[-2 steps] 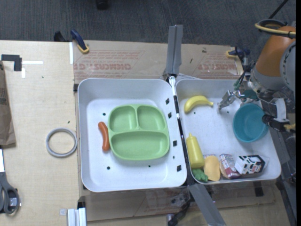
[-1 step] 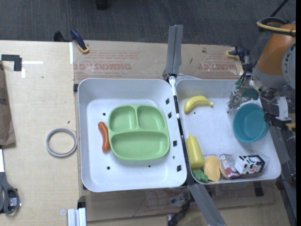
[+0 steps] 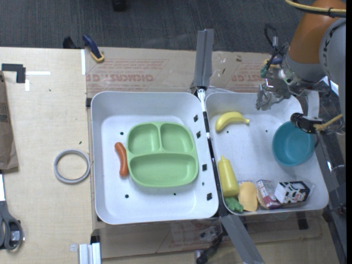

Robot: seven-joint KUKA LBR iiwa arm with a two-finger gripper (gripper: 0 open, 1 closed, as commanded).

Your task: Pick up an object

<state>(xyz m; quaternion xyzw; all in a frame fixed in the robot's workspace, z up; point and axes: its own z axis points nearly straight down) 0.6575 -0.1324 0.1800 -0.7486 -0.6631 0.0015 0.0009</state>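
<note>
In the camera view, the two shallow white plastic bins sit side by side so that things can be lifted from one to the other: the left bin (image 3: 104,164) holds a pale green divided plastic tray (image 3: 163,154) lying flat near its middle, with a small orange toy carrot (image 3: 122,159) just beside the tray's left edge. The right bin (image 3: 258,147) holds the loose pickable objects. A yellow toy banana (image 3: 231,120) lies alone toward the far side, well apart from the rest, which makes it the easiest target to my eye. A blue plastic bowl (image 3: 293,143) rests against the right wall, and along the near wall crowd a yellow squeeze bottle (image 3: 227,176), a small green toy (image 3: 234,204), a yellow wedge (image 3: 248,196) and a black-and-white carton (image 3: 292,192), packed close enough that a grasp there risks a miss. The grey two-finger gripper (image 3: 266,100) hangs over the far right corner of the right bin, above the floor and between banana and bowl; nothing is between its tips, and I cannot tell how they are set. The pick looks not yet made.
</note>
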